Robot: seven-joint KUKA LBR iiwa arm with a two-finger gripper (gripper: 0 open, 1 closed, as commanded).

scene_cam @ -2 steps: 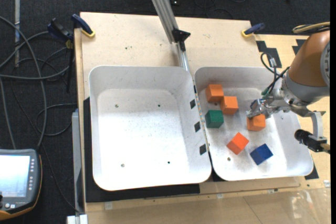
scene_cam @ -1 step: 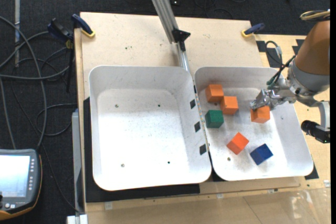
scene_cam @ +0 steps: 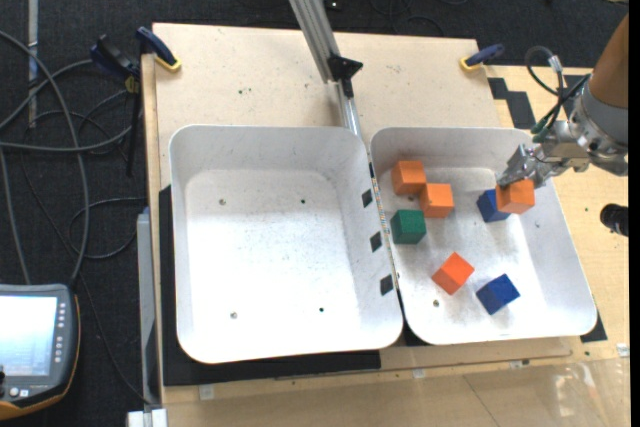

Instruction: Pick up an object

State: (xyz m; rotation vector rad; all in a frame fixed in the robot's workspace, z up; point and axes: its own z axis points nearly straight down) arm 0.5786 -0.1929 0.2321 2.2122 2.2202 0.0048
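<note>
Down at the near left corner sits a screen box (scene_cam: 30,345) with an orange rim. Next comes the big tan surface (scene_cam: 260,75). Two white bins rest on it side by side, the left bin (scene_cam: 260,245) and the right bin (scene_cam: 562,287).

A grey arm (scene_cam: 612,95) reaches in from the right. Its pincer (scene_cam: 522,173) hangs over the far right part of the right bin. I cannot tell if the pincer is apart or together.

Seven blocks lie in the right bin: four orange, two blue and one green. One orange block (scene_cam: 517,197) is right under the pincer tip. It is a cube, so no side is the long one, and it looks a little turned against the bin wall. A blue block (scene_cam: 489,206) touches its left side. Two orange ones (scene_cam: 408,176) (scene_cam: 437,200) sit close together near the middle wall, with the green block (scene_cam: 407,226) just below them. The last orange block (scene_cam: 453,272) and the other blue one (scene_cam: 497,293) lie nearer to me.
</note>
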